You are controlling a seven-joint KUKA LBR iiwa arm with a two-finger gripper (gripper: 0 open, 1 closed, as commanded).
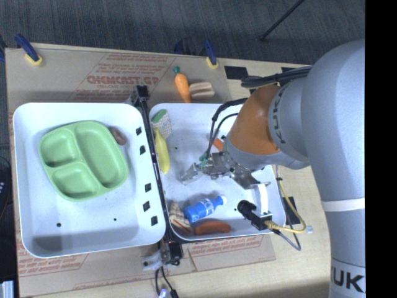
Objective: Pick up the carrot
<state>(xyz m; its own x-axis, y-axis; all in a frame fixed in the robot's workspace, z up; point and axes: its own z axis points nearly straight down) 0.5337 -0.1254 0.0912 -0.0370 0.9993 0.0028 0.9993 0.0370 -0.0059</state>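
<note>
Lying on the counter (93, 61) at 12 o'clock, the carrot (182, 87) is untouched. The hand (193, 171) is well apart, open, holding nothing.

Orange carrot (182, 87), green tray (84, 159), blue bottle (201, 208), perhaps yellow banana (162, 152).

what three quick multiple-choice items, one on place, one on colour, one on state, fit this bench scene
1. Where does the carrot lie?
A. on the bench outside the bins, beyond the right bin's far rim
B. in the green tray
C. beside the blue bottle

2. What colour is the divided tray in the left bin?
A. red
B. green
C. blue

3. How does the blue bottle sit?
A. upright
B. on its side in the right bin
C. in the tray

Key: 1 A, it rests on cardboard by the bun; 2 B, plainly green; 3 B, it lies flat near the sausage.
</note>
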